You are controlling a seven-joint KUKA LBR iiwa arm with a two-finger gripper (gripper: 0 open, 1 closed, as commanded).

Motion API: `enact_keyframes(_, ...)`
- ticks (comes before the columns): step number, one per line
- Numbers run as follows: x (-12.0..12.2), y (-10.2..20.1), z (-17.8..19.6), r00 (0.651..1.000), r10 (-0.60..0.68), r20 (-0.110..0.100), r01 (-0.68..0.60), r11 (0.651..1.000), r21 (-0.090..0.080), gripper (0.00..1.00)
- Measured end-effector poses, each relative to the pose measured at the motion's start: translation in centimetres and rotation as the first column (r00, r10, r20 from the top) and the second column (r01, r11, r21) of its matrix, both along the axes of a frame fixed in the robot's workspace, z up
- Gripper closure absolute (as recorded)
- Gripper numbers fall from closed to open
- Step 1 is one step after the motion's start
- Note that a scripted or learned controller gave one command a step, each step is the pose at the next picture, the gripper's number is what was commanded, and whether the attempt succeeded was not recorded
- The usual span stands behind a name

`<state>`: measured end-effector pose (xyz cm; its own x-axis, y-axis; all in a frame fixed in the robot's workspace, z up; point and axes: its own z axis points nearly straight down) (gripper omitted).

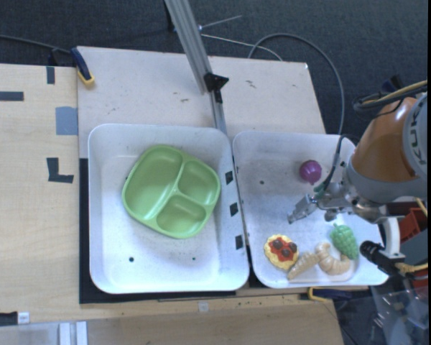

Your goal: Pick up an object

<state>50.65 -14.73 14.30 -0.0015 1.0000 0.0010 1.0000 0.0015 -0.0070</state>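
Observation:
The right bin (273, 157) holds several small toys. A purple ball (310, 170) lies toward its back. Along the bin's front edge are a round yellow-and-red pizza piece (281, 251), a tan croissant-like piece (323, 259) and a knobbly green piece (344, 241). My gripper (302, 211) hangs low over the white floor in the middle of this bin, in front of the purple ball and behind the pizza piece. It touches none of the toys, and nothing shows in its grip.
The left bin (108, 214) holds a green divided plate (172, 190). A grey metal pole (190, 34) slants in from the top to the bins' shared wall. A black cable (323, 56) loops behind the right bin.

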Motion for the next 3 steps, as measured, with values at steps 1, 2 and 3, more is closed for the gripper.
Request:
enact_keyframes(1, -0.1, 0.1, -5.3, 1.0, 0.0, 0.004, 0.0, 1.0, -0.001, 0.0)
enact_keyframes(2, -0.1, 0.2, -4.1, 1.0, 0.001, 0.003, -0.001, 1.0, 0.001, 1.0)
enact_keyframes(3, -0.6, -0.6, 1.5, 1.0, -0.001, 0.01, 0.001, 1.0, -0.002, 1.0)
